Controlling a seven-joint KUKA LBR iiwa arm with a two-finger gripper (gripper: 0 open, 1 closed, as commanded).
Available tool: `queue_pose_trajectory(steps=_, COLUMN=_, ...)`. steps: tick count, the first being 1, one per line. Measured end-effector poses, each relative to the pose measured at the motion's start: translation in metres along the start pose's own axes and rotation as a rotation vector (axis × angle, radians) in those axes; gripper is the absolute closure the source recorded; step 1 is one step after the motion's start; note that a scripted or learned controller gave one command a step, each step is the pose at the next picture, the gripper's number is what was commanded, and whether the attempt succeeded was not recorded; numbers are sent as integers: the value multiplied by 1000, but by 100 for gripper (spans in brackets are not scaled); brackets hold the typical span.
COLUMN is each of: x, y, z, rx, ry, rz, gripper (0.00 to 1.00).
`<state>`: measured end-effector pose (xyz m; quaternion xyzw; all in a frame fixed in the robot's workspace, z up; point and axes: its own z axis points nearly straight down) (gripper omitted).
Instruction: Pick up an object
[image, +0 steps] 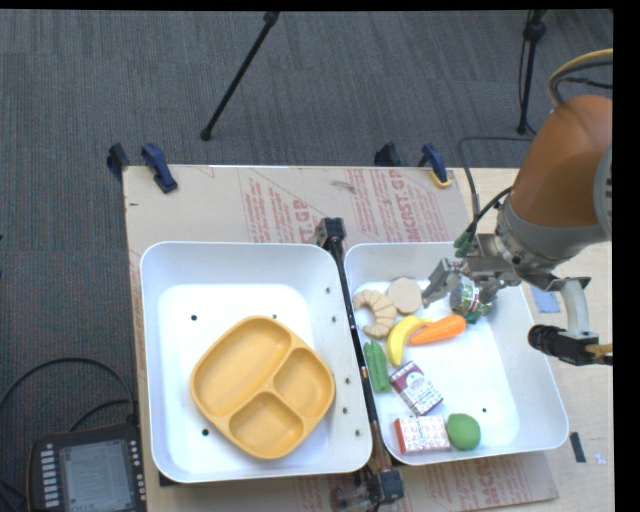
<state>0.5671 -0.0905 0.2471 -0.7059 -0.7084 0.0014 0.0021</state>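
Note:
My gripper (462, 290) hangs over the back of the right bin (520, 400), fingers spread, so it reads as open. A small green-labelled can (470, 299) sits low between the fingers; the left fingertip (432, 291) stands clear of it, and I see no grip on it. Just in front of the can lie an orange carrot (438, 331) and a yellow banana (400, 338). A round beige biscuit (405, 294) and a pale curled pastry (377, 311) lie to the left.
Nearer the front of the right bin are a green pod (376, 365), a small brown carton (415, 388), a red-and-white box (421, 434) and a green lime (462, 431). The left bin (165, 300) holds a yellow divided plate (262, 385).

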Motion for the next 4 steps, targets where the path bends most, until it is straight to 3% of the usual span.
queue_pose_trajectory(steps=1, x=-15, y=21, z=140, rx=-3, ry=0, rz=4, gripper=0)
queue_pose_trajectory(steps=2, x=2, y=35, z=156, rx=-14, ry=0, rz=0, gripper=0)
queue_pose_trajectory(steps=3, x=2, y=34, z=150, rx=-7, ry=1, rz=4, gripper=100)
queue_pose_trajectory(steps=4, x=76, y=-3, z=61, rx=-1, ry=0, rz=-1, gripper=100)
